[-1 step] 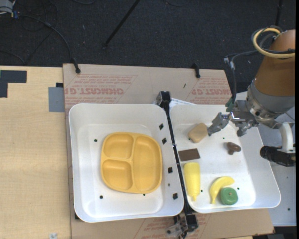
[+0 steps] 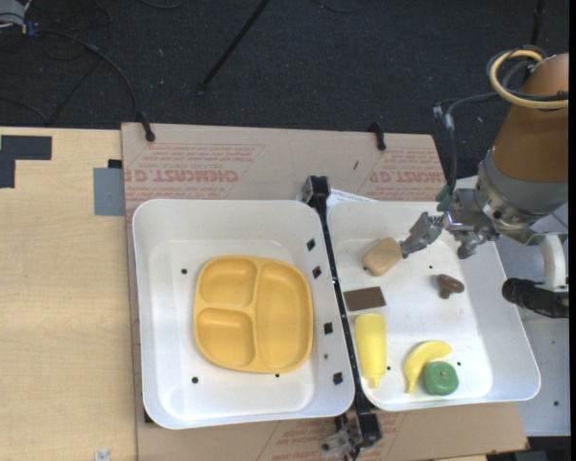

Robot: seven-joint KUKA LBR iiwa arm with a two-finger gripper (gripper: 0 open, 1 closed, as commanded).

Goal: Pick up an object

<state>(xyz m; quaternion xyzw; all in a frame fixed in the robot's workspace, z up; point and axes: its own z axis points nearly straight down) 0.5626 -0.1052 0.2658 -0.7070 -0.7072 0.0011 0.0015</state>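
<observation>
The end effector (image 2: 424, 231), whose open-or-closed state I cannot tell, is hanging over the right bin (image 2: 504, 353) with the tan, bread-like object (image 2: 382, 256) lying just beside its tip, toward the divider, long axis slanting up toward it.

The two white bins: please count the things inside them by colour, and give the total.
Yellow: 3: divided plate in the left bin, bottle, banana
Brown: 2: flat block, small piece
Tan: 1: rounded lump
Green: 1: round thing
Total: 7
</observation>
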